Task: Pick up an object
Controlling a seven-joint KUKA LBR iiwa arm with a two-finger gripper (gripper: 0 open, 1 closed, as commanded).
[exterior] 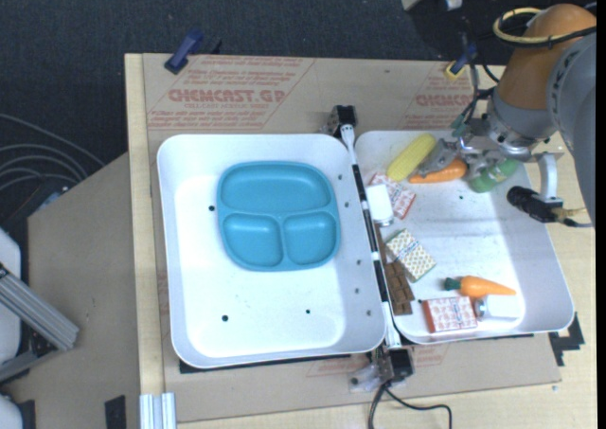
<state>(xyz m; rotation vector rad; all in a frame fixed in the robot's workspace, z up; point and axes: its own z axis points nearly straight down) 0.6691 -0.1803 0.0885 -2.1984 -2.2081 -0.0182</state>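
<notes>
- Dark carpet all round, with a bench (237,86) topped by brown cardboard and two white bins sat side by side on it.
- Left bin (189,313) just has a blue divided plate (277,213) in it, nothing else worth grabbing.
- Right bin (544,257) is where the stuff is: a corn cob (409,157) at the top, an orange carrot (441,173) just beside it, a small white block (379,202), a couple of patterned packets (410,252), a brown bar (398,287) along the divider, a red-and-white box (449,313), and a second carrot (481,285) near the front with a white tube (498,307) touching it.
- Arm comes in from the right, and the hand (473,154) is low over the top of the right bin, right by the end of the first carrot, with something green (485,177) just under the wrist.
- Can't tell how the hand is set or whether it's got anything. That spot is a blur of metal, orange and green.
- My read: it's at the reach/grab stage, probably going for the carrot or the green thing. Everything looks like it's lying in the bin, so I'd say the pick isn't done: a confirmed grip and the lift are both left.
</notes>
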